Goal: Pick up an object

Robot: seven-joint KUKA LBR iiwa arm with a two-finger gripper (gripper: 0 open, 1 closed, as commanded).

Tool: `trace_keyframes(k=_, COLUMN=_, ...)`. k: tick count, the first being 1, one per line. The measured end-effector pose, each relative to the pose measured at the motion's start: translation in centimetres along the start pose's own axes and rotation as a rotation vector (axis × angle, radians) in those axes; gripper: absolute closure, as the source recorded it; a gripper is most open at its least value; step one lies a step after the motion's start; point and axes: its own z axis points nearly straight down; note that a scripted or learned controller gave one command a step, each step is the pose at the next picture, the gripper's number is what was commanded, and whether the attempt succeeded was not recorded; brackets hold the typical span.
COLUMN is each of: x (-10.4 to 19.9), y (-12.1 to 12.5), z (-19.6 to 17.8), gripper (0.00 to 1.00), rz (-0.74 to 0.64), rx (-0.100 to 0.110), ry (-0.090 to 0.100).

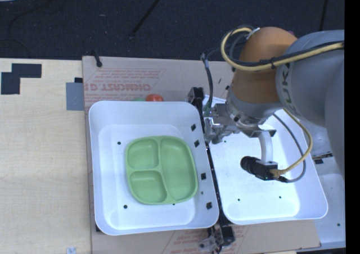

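Observation:
A light green divided plate (161, 169) lies flat in the middle of the left bin (107, 202). My gripper (215, 129) hangs below the orange-banded wrist (261, 62), at the left side of the right bin (306, 205), close to the divider between the two bins. The wrist and its cables hide what lies directly under the gripper. A small orange-red object (154, 98) peeks out just behind the back rim of the left bin.
Both bins rest on a cardboard sheet (124, 78) on the wooden bench (39, 157). A black cable connector (256, 167) with a yellow hose hangs over the right bin's floor. Black clips (211, 205) line the seam between the bins.

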Motion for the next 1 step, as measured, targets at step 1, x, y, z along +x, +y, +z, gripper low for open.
trace_keyframes(k=1, x=5.11, y=-2.44, z=0.72, gripper=1.00, rz=-0.001, rx=0.001, ry=-0.001)
